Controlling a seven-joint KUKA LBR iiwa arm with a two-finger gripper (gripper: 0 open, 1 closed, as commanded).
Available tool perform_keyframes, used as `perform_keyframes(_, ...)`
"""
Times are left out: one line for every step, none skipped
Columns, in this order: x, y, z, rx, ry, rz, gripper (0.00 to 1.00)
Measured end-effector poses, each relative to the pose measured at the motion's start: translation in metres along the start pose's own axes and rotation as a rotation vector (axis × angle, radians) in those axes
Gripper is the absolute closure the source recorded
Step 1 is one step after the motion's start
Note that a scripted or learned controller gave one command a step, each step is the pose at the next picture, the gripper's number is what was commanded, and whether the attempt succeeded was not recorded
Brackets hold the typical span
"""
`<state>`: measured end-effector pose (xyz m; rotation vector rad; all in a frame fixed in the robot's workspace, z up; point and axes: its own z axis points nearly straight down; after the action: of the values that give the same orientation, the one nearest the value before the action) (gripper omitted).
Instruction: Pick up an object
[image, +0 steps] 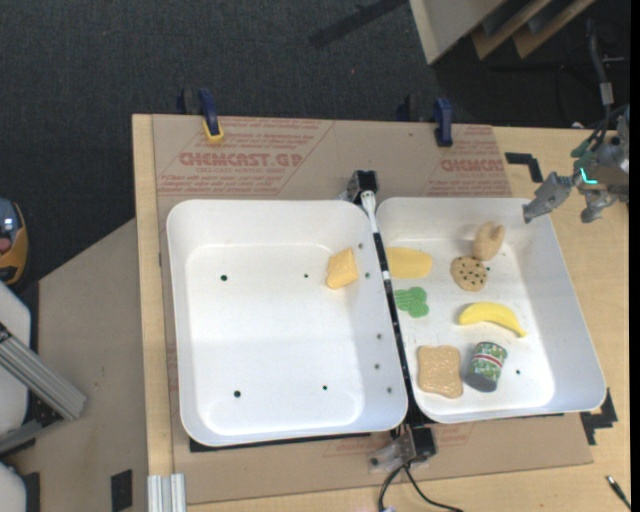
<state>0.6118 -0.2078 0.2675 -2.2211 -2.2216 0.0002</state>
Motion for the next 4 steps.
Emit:
perform_keyframes(0.116, -0.002, 0.094, 0.009, 0.007, -0.011, 0.00)
perform_keyframes(0.202, -0.020, 0.029, -0.007, 0.004, -0.010, 0.00)
perform_keyframes(0.262, 0.008, 0.086, 0.002, 0.002, -0.006, 0.00)
perform_keyframes(0.286, 0.035, 0.035, -0.008, 0.001, -0.004, 0.00)
